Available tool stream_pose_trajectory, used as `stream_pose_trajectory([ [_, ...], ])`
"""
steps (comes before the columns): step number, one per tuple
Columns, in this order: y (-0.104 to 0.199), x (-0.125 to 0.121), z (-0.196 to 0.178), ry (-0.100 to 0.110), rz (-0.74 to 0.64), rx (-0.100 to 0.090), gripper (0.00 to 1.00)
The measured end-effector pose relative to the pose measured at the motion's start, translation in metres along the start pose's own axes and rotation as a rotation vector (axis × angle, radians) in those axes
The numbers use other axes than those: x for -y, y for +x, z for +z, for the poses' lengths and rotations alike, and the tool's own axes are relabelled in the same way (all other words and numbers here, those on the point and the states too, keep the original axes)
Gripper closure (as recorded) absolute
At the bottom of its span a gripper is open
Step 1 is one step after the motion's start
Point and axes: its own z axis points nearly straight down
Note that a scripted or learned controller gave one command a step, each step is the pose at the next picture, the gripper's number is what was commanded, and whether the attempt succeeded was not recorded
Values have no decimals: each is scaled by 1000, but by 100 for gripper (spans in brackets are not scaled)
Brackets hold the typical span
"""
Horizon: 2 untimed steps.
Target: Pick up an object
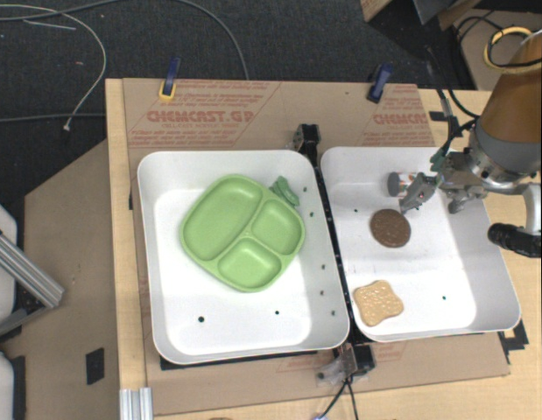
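Cookie [390,228]: brown disc I see in the right bin [481,313], just below-left of the gripper.
Gripper [414,196]: I can't tell its opening; nothing visibly held.
Cracker [377,303]: tan, near the right bin's front-left corner.
Plate [242,232]: green, divided, in the left bin [165,261].
Writing: "CHEMCAST GP" printed on the board [200,112].

My arm [516,103] wears a broad orange band above a grey wrist; below that sits pale metal hardware with a teal fleck and dark cabling; my gripper [414,194] is small, grey and two-fingered, its detail blurred.
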Motion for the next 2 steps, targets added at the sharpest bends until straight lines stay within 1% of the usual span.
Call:
stream_pose_trajectory([
  [1, 0, -3, -7, -14, -3, 2, 0],
  [2, 4, 6, 44, -8, -2, 1, 0],
])
